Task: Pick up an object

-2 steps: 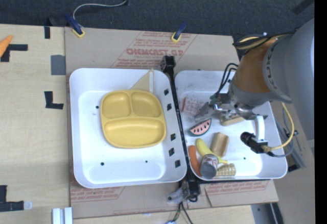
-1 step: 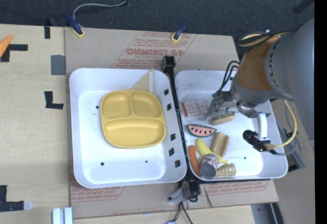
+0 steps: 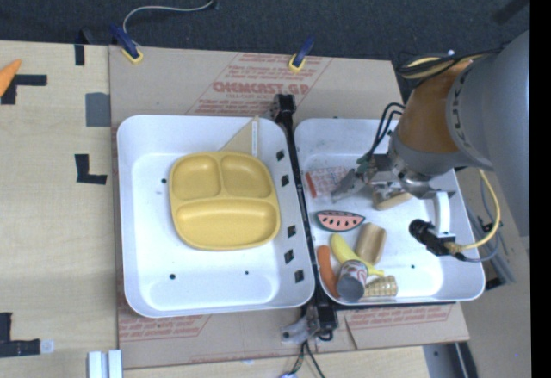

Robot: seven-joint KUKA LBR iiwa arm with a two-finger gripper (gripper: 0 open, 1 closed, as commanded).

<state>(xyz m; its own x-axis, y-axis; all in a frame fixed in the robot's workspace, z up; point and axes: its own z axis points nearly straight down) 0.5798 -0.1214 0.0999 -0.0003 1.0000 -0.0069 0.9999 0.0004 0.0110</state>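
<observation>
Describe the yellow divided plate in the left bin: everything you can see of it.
The yellow plate looks like matte plastic, a rounded rectangle with three compartments: two small ones at the far side, one wide one nearer the camera. It lies flat, right side up, slightly turned, on the floor of the left bin, with nothing in it. The gripper is over the right bin.

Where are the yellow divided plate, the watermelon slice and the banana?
yellow divided plate (image 3: 225, 201), camera view, on its large lower compartment.
watermelon slice (image 3: 341, 219), camera view, on its red face.
banana (image 3: 343, 248), camera view, mid-body.
</observation>
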